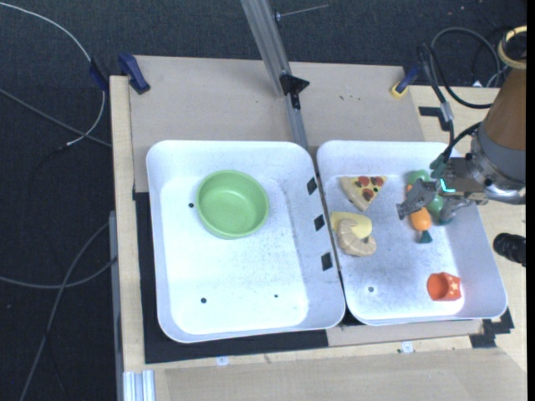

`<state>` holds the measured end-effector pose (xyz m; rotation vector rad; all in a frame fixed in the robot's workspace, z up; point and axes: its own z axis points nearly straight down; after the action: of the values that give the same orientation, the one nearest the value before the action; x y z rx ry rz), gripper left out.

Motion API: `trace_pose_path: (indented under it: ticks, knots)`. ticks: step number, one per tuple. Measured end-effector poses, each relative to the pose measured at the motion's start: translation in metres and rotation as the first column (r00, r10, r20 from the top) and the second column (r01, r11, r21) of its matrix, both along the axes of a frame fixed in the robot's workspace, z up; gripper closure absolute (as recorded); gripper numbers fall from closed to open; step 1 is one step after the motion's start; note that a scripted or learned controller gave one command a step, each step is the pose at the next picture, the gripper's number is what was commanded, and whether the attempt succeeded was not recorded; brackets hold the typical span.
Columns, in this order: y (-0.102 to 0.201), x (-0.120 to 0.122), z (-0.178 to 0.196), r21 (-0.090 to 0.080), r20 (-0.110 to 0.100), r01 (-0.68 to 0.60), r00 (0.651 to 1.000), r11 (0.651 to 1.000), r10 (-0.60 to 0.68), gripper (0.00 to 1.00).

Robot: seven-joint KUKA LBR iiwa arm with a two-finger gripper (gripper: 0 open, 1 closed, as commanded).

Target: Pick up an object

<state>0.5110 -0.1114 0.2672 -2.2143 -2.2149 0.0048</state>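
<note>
My gripper point(425, 210) is low over the right bin point(476, 253), near its far right side. It stands open, with one grey finger point(408, 207) to the left and the other on the right. A small orange toy point(420, 220) lies between them on the bin floor; I cannot tell whether either finger touches it. A green piece point(415, 177) lies just behind the gripper and a small teal piece point(425, 237) just in front of it.
The right bin also holds a pizza-slice toy point(365, 190), a yellow and beige toy point(354, 232) and an orange-red toy point(443, 286) near the front right corner. A green bowl point(232, 203) sits in the left bin point(167, 224). A metal post point(266, 36) slants over the back.
</note>
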Motion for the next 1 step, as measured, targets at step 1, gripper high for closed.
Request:
trace_pose_path:
  ticks: [1]
  knots:
    - [-0.0001,0.0006,0.0014,0.0,0.003,0.0,1.0,1.0,0.0,0.0]
